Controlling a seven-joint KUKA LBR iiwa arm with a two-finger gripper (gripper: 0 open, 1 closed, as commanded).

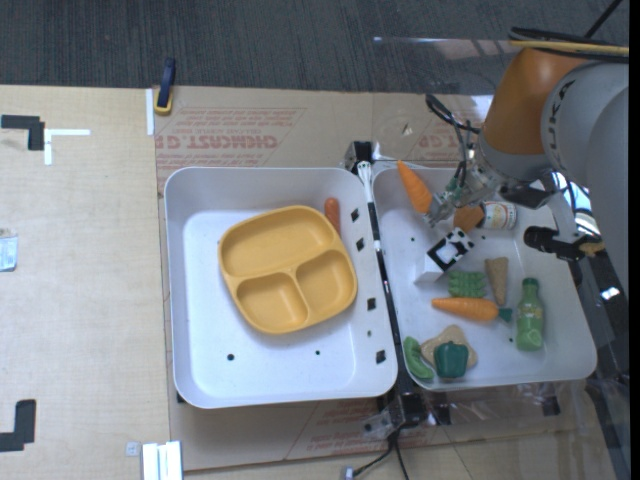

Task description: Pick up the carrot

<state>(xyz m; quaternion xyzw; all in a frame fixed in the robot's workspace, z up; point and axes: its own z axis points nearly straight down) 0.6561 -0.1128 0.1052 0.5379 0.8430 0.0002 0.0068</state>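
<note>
pale wood-look tabletop (80, 298), with a brown printed cardboard sheet (240, 133) laid under two white bins. dark ribbed carpet (250, 23) along the top, beyond the tabletop edge. black brackets (25, 133) at the left edge, a small blue-and-yellow clip (165, 86) at the cardboard's top corner.

left bin (190, 368): yellow three-part plate (288, 280) near the middle, tilted a little; small orange-red piece (331, 210) just beside its upper right rim.

right bin (570, 363): carrot (466, 308) lying roughly flat near the middle, green top pointing right, just below a green leafy piece (466, 285). second, stubbier orange thing (414, 189) slanted near the top left corner. black-and-white block (450, 250) between the two. tan wedge (497, 277) and green bottle (529, 316) to the right of the carrot. at the bottom, green pepper (451, 358) on a beige piece, green pod (417, 360) beside it.

grey arm with orange band reaching in from the right, tool (462, 206) low over the top of the right bin, near a small bottle-like thing (492, 215) and well apart from the carrot. tool's opening hard to read here: cannot tell how wide, nor whether anything sits in it.
</note>
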